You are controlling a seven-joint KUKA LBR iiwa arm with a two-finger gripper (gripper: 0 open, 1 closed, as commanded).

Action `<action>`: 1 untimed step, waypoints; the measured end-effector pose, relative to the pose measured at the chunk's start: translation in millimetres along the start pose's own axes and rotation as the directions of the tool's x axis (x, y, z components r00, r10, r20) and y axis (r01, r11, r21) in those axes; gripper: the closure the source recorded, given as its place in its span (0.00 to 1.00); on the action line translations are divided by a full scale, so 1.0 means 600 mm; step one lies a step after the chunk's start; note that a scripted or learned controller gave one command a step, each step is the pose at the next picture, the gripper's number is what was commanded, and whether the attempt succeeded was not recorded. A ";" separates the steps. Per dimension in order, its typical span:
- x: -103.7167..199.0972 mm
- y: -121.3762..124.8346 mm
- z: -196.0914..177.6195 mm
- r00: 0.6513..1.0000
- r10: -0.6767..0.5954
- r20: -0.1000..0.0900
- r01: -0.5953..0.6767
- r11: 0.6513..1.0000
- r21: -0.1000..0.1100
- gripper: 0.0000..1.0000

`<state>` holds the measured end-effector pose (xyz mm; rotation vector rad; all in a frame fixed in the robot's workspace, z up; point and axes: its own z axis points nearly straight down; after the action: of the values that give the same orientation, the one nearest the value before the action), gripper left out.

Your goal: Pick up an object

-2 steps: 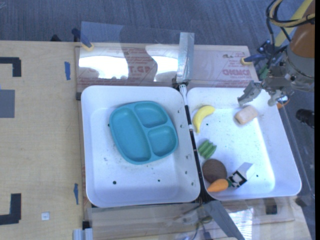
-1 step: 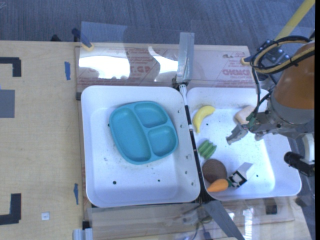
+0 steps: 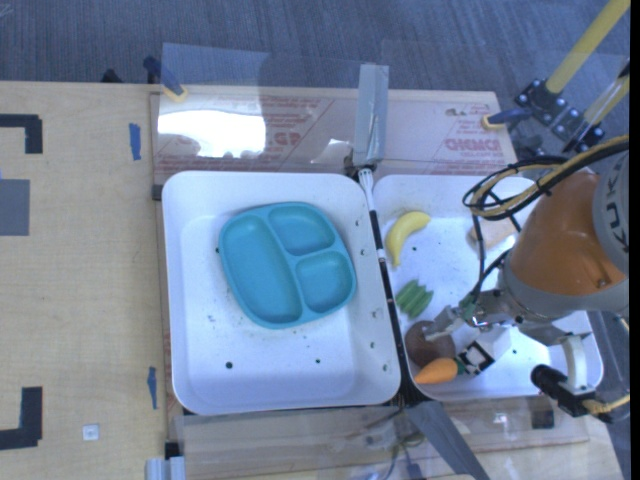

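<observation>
Toy carrot, orange, at the near edge of the right bin, touching a brown item behind it. Gripper low over the bin just right of both; whether it is open or closed cannot be told. Green vegetable and banana farther back. Left bin holds a blue divided plate.

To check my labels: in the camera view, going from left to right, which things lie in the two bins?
Blue divided plate in the left bin → banana → green item → orange carrot-like item → gripper in the right bin.
</observation>
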<state>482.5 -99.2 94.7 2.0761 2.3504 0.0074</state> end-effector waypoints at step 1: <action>-0.016 0.078 -0.027 0.988 0.154 0.000 -0.154 0.988 0.005 0.00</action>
<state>530.3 -102.9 111.3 2.2545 2.1856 0.0024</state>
